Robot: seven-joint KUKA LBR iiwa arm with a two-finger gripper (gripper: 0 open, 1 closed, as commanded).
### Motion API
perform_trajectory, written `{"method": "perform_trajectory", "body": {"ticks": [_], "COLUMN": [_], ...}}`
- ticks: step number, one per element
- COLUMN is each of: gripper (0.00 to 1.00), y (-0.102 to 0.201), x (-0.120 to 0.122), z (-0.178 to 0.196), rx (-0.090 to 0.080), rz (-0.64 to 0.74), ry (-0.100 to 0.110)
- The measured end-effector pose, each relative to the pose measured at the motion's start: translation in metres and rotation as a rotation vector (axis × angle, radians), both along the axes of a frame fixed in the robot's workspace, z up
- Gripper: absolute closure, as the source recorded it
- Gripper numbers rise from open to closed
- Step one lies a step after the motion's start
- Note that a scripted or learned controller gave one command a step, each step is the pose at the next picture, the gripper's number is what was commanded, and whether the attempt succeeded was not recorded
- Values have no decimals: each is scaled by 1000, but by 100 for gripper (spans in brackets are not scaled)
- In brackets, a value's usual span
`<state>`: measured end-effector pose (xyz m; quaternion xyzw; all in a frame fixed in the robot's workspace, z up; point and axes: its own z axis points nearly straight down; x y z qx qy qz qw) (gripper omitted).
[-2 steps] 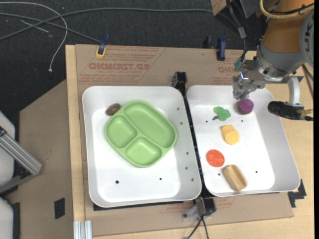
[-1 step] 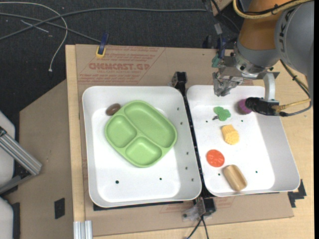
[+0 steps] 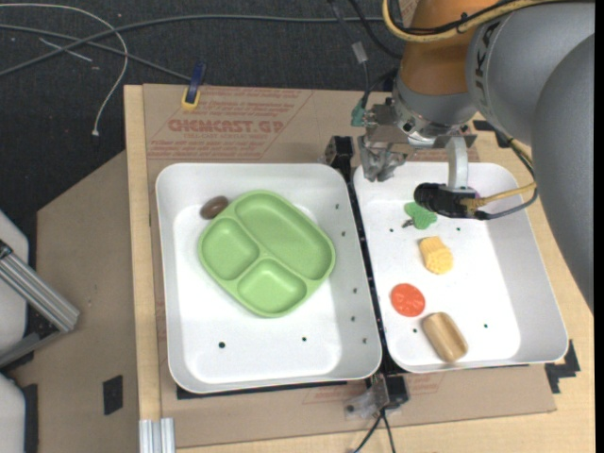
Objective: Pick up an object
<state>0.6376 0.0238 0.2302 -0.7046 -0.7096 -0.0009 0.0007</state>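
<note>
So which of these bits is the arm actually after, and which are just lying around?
Possible picks, right bin:
- green piece
- yellow piece
- red disc
- tan piece
- gripper hovers at the bin's far edge

Lying about:
- green divided plate
- small brown thing
- blue clip
- loose cables

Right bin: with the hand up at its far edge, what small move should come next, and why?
Probably shift the hand toward the camera and lower over the green piece, the nearest item. The yellow piece, red disc and tan piece lie farther off.
</note>
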Motion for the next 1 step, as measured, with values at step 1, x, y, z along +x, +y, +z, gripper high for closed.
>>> {"method": "perform_trajectory", "body": {"ticks": [1], "gripper": [100], "y": [50], "x": [7], "z": [8], "rx": [0], "rz": [-1], "ry": [-3]}}
